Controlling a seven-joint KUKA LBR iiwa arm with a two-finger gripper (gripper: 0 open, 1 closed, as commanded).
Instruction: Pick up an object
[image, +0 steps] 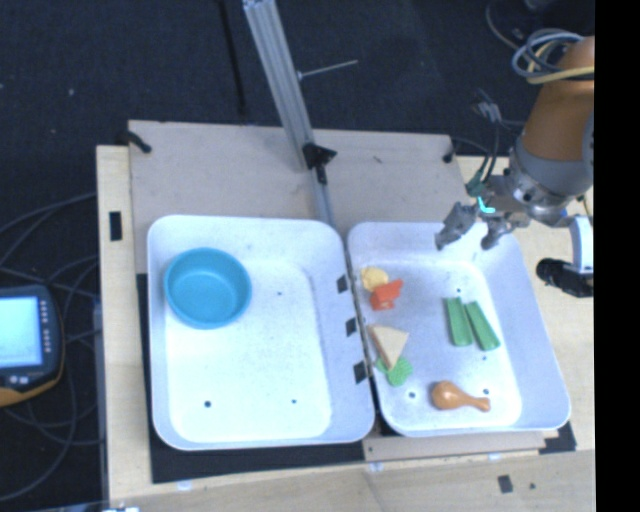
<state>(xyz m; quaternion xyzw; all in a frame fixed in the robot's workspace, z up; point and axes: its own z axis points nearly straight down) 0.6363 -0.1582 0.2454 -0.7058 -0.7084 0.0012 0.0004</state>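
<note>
**Camera view: tool poised over the right bin's far edge**

Camera view has the pickable things gathered in the right bin (535, 330), probably so the arm, reaching in from the right, can get to them: two green sticks (471, 323), an orange drumstick-shaped toy (459, 398), a yellow wedge (390, 344) and a red-and-yellow piece (381, 287). A blue bowl (207, 287) sits apart in the left bin (300, 370). The tool (470, 232) hangs above bare floor at the far side, fingers spread, gripping nothing, wrist angled down-left.
</note>
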